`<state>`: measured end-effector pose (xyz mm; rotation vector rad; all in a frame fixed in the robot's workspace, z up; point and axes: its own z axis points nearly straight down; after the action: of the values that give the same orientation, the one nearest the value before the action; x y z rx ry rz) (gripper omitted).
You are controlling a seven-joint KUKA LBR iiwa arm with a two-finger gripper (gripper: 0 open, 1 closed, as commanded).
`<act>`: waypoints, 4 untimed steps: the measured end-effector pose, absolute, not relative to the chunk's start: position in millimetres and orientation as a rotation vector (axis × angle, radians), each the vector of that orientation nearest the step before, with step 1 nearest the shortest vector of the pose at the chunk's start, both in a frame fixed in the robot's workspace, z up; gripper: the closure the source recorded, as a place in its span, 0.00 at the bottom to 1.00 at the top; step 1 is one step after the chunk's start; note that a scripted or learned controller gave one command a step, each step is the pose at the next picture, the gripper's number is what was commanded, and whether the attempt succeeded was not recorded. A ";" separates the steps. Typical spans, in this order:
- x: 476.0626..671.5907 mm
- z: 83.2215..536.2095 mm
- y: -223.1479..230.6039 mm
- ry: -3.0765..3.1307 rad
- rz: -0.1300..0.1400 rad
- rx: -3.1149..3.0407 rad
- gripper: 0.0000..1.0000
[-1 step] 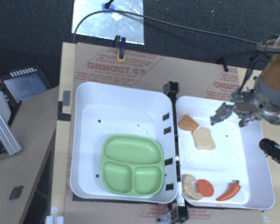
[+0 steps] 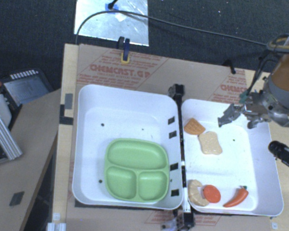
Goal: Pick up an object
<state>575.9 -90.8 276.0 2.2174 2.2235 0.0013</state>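
Observation:
In the right bin (image 2: pixel 262 166) lie an orange wedge-shaped piece (image 2: pixel 194 127), a pale bread-like slice (image 2: pixel 211 143), a beige ring-shaped piece (image 2: pixel 196 192), a red round tomato-like piece (image 2: pixel 211 194) and an orange-red pepper (image 2: pixel 236 197). My gripper (image 2: pixel 230 116) hovers over the bin's upper part, just right of and above the orange wedge and the bread slice. Nothing shows between its fingers. The arm comes in from the right with its orange band at the top right.
The left bin (image 2: pixel 89 132) holds a green three-compartment plate (image 2: pixel 137 169). A black divider with clips (image 2: pixel 178 141) runs between the bins. Cables cross the cardboard behind the bins. A black part of the arm (image 2: pixel 284 153) overhangs the right bin's right edge.

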 end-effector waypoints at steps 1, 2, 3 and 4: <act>566.9 228.6 -89.7 2.224 -0.001 2.221 0.00; 556.9 173.3 -88.8 2.224 -0.002 2.223 0.00; 556.8 131.5 -88.1 2.225 -0.002 2.222 0.00; 558.3 144.4 -88.7 2.222 0.002 2.218 1.00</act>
<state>558.3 -88.7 144.4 2.2179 2.2217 0.0021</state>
